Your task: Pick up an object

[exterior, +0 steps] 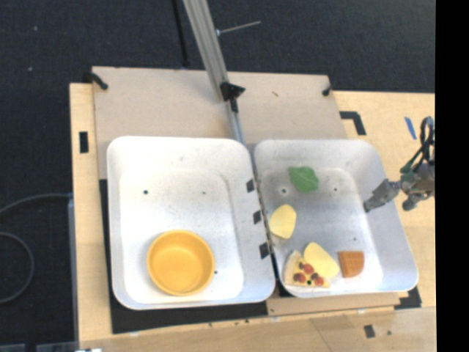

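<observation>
1. I can read no brand, label or writing on anything on the bench point(84, 196); the objects are too small and soft in this view for any print to show.

2. From my remote seat I see just the end of the arm at the bench's right edge. The gripper point(381, 195) pokes leftward over the right rim of the right bin point(381, 160), with dark cabling bunched behind it.

3. I cannot tell whether the gripper is wide or narrow; it is a small grey shape here, and I see nothing held in it.

4. The things to pick lie in the right bin. A green object point(303, 179) sits towards the bin's far side, left of the gripper and apart from it.

5. A pale yellow piece point(283, 221) lies by the bin's left wall, about midway along it.

6. Along the bin's near edge are three things: a flat piece with red spots point(305, 273) in the near left corner, a yellow wedge point(321, 260) touching or overlapping it, and an orange block point(351, 263) just beside the wedge on its right. The orange block is the closest of these to the gripper, though still apart from it.

7. The left bin point(176, 160) holds a yellow bowl point(180, 262), upright, near its near edge.

8. A metal rail point(209, 42) runs from the top of the view down to the gap between the bins.
</observation>
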You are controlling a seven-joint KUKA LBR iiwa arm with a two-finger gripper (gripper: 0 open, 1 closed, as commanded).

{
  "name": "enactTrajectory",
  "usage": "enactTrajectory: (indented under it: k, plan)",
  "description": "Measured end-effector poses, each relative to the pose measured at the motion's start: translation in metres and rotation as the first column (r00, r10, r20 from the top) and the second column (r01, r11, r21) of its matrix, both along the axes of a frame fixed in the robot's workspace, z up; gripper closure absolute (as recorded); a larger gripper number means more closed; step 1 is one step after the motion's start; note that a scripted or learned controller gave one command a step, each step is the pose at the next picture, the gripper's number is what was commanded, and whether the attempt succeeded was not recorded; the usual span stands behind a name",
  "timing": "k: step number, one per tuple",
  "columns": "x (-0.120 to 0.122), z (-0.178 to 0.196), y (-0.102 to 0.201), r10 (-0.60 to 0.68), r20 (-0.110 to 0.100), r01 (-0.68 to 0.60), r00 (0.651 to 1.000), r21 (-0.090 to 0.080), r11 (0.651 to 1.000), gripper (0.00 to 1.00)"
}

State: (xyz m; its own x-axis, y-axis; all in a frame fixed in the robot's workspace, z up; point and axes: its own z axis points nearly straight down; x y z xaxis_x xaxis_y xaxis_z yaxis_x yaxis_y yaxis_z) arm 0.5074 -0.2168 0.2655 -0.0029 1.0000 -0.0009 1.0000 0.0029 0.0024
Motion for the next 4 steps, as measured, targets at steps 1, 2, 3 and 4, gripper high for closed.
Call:
enactTrajectory:
  k: [1,2,3,4]
  plan:
    - [0.000,0.000,0.000,-0.001,0.000,0.001,1.000,0.000,1.000,0.00]
    - [0.006,-0.047,0.006,-0.002,-0.005,0.002,1.000,0.000,1.000,0.00]
    - [-0.002,-0.093,0.006,-0.003,-0.005,0.003,1.000,0.000,1.000,0.00]
    - [-0.005,-0.157,0.007,-0.003,-0.007,0.003,1.000,0.001,1.000,0.00]
